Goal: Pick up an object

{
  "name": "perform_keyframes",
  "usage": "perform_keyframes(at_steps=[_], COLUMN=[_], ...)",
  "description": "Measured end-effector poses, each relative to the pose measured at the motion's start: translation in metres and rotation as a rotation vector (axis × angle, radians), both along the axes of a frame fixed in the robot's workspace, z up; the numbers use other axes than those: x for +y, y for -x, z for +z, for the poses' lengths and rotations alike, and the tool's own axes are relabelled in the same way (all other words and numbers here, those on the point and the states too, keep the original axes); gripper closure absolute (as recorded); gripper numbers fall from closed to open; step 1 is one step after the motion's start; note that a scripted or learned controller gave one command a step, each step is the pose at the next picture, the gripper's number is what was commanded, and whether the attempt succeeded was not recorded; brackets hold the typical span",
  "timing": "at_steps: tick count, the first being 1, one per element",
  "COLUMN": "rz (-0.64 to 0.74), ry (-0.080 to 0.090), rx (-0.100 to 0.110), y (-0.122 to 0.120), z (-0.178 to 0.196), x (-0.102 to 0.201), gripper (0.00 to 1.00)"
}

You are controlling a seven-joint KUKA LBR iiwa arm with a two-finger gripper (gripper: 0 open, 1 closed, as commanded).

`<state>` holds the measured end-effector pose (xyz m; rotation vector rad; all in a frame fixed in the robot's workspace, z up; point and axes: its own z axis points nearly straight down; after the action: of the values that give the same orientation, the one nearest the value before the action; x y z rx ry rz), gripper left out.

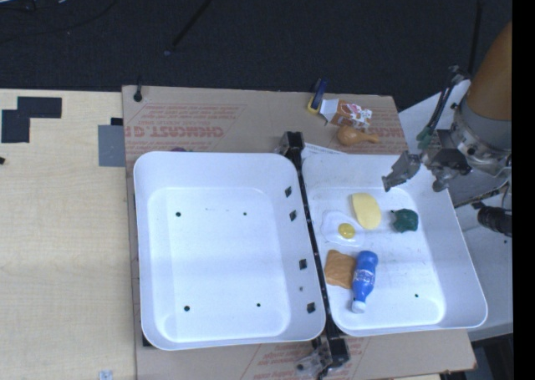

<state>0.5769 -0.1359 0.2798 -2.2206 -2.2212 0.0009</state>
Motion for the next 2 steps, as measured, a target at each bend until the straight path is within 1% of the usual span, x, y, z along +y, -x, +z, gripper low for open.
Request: perform_keyframes(at_steps=[1, 2], rz=[0.0, -0.003], ry=[-0.004, -0.001], rx=[0.013, 0.002], y=[0.044, 0.051], z=[-0.094, -0.196], x=[0.042, -0.002], gripper=[0.0, 0.0])
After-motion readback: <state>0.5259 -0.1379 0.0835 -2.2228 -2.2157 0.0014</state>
